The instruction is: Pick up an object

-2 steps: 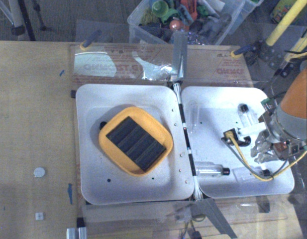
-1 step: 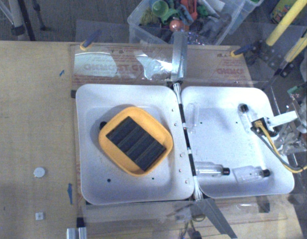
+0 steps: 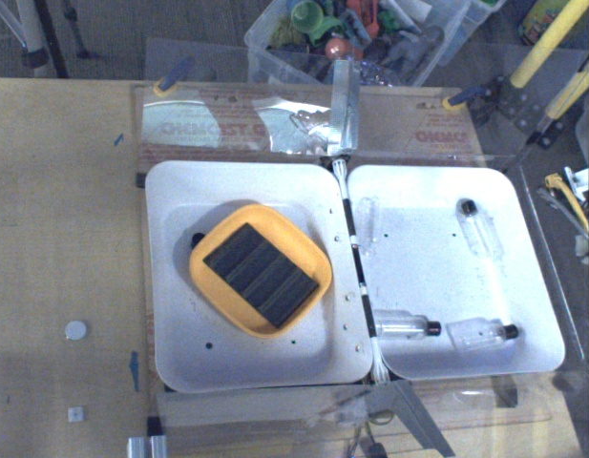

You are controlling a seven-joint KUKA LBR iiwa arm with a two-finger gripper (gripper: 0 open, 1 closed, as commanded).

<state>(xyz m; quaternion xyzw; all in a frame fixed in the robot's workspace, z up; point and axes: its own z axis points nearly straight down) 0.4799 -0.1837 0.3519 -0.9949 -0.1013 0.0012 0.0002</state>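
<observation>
A yellow square pad (image 3: 260,269) with a dark ribbed panel on top lies tilted in the middle of the left bin (image 3: 176,197). A small black thing (image 3: 197,239) peeks out from under its left edge. In the right bin (image 3: 423,265) lie three clear tubes with black caps: one (image 3: 475,225) near the back right, and two (image 3: 406,327) (image 3: 482,332) along the front wall.
A clear tub of coloured toys (image 3: 370,12) stands behind the bins. A metal post (image 3: 344,103) rises at the back between the bins. A yellow bar (image 3: 558,22) crosses the top right corner. A small grey disc (image 3: 75,330) lies on the bench at left.
</observation>
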